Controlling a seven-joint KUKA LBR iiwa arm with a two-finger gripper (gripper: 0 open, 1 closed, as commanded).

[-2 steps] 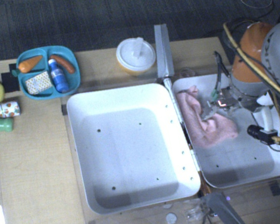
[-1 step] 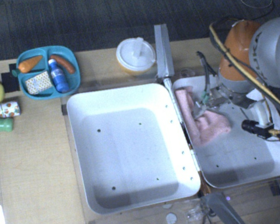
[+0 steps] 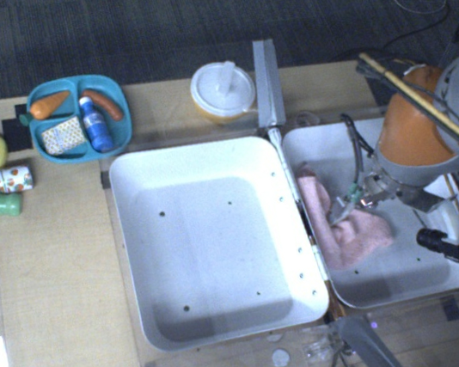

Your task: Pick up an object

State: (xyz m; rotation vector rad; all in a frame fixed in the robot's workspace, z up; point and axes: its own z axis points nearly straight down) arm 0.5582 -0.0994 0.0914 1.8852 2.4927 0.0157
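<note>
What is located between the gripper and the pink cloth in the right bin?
Nothing: in the camera view the gripper sits right at the pink cloth, with no gap visible between them.

The pink cloth (image 3: 341,222) beneath my gripper (image 3: 348,203) looks soft, nappy and matt, like towelling. The two white bins (image 3: 202,174) look like smooth plastic with a dull sheen. My orange band (image 3: 408,133) is glossy, my grey casing smooth. The bench (image 3: 46,287) looks like pale matt wood. The blue tray (image 3: 117,110) is shiny plastic.
</note>
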